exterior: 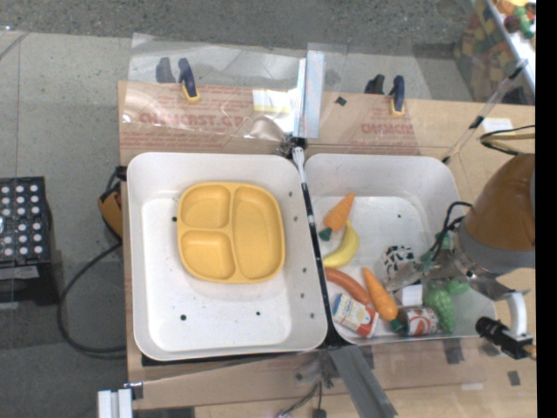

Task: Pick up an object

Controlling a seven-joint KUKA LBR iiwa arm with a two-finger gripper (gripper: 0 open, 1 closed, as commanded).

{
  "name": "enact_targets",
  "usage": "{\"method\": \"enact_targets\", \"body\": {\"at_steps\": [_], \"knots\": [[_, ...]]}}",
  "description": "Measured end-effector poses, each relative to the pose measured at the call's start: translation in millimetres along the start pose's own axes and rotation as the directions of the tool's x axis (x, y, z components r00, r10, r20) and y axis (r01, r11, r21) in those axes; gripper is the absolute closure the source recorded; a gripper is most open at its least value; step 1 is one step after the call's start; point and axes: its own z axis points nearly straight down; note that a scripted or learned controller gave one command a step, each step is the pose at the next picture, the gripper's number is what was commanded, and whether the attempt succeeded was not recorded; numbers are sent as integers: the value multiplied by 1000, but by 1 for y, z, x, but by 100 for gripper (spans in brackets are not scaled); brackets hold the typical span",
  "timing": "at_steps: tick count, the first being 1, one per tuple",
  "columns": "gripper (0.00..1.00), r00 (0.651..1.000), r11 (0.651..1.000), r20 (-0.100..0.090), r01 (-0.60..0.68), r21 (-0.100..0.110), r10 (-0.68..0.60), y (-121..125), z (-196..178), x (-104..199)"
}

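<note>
Two carrots – orange, tapered – lie by the hand; its grip state I cannot tell.

Divided plate in left bin; banana in right bin.

You can't see the gripper fingers clearly; they blur into the green item at the right bin. The arm is cut off by the right edge and hides the bin's right rim.

Open floor at right bin's far end, clutter seemingly packed nearer.
</note>
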Motion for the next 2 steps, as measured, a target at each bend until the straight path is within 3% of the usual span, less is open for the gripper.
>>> {"method": "enact_targets", "body": {"at_steps": [1,2], "knots": [[100,1000,1000,0,-3,-1,3,0,-10,-1],[100,940,940,3,-342,0,342,9,-122,30]]}}
